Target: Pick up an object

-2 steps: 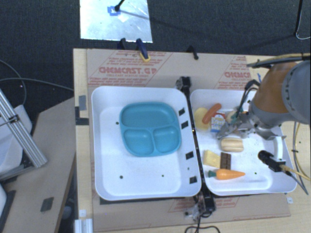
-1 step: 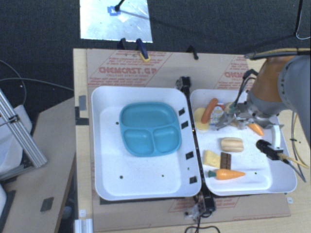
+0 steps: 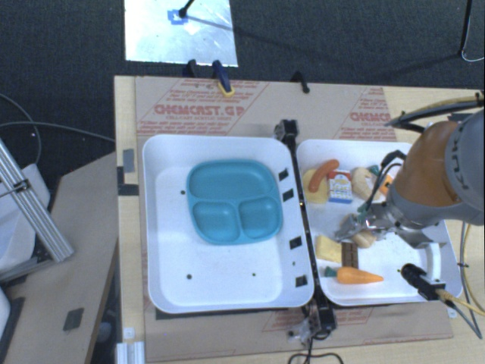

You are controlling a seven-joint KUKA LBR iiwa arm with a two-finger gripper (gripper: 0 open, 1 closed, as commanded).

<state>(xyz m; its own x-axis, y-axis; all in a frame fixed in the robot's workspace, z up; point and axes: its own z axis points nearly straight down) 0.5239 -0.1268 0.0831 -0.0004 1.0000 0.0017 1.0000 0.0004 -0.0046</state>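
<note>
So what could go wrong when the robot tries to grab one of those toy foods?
1. The end effector sits low in the white right-hand bin among crowded toys, so it might nudge the pale beige rounded toy or the yellow cheese-like wedge away rather than grab one.
2. The orange toy carrot is long and smooth-looking, so it could slip out.
3. The arm's wrist hangs close over the small white carton with a blue label and may bump it.

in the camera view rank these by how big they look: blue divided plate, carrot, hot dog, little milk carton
1. blue divided plate, by far the largest
2. carrot
3. hot dog and milk carton: these look about alike, too close to rank, and the carrot is only slightly bigger.
</note>
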